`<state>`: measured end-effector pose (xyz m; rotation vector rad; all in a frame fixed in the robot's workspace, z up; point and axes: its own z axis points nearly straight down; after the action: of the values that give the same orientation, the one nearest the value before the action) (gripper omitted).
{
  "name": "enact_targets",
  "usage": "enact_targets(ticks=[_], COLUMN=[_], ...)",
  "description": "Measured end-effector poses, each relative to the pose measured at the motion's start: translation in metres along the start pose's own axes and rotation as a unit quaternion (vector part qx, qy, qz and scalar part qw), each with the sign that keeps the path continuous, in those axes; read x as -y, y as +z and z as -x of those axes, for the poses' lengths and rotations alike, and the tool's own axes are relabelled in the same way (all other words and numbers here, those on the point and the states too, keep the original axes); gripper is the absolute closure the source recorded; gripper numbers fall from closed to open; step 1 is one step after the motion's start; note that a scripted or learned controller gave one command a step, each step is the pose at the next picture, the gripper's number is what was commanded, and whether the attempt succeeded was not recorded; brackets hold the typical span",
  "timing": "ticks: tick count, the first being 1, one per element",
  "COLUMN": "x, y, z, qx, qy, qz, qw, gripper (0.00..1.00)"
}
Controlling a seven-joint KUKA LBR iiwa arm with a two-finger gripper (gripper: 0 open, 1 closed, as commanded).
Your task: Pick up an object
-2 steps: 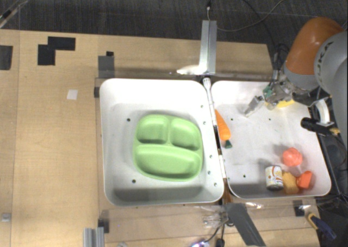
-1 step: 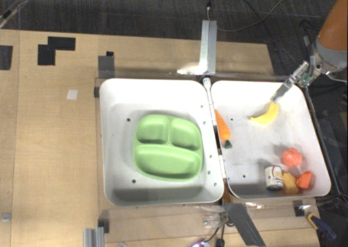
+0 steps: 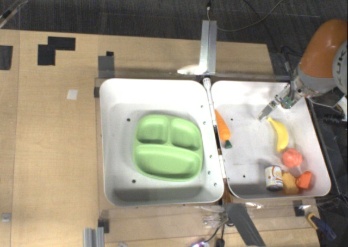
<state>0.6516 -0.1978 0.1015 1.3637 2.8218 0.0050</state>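
Observation:
In the right bin [image 3: 244,99], my gripper [image 3: 266,112] hangs over the back part of the floor, just up and left of a yellow banana [image 3: 280,133]. Nothing shows in its grasp. An orange carrot [image 3: 222,125] with a dark green top lies along the bin's left wall. At the front right are a pink-red ball [image 3: 292,157], a small can [image 3: 273,177], a yellow-orange lump [image 3: 291,184] and an orange piece [image 3: 306,179], packed close together.
The left bin [image 3: 117,110] holds a green divided plate [image 3: 167,147] at its middle. A metal post [image 3: 209,44] stands behind the seam between the bins. My arm's orange band [image 3: 323,44] sits over the right bin's back right corner.

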Motion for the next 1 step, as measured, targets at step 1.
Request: enact_targets(ticks=[1], x=[-0.0211], y=[-0.0286], z=[-0.039], qx=[-0.002], qy=[-0.094], qz=[-0.001], qw=[0.9956], gripper=[0.0])
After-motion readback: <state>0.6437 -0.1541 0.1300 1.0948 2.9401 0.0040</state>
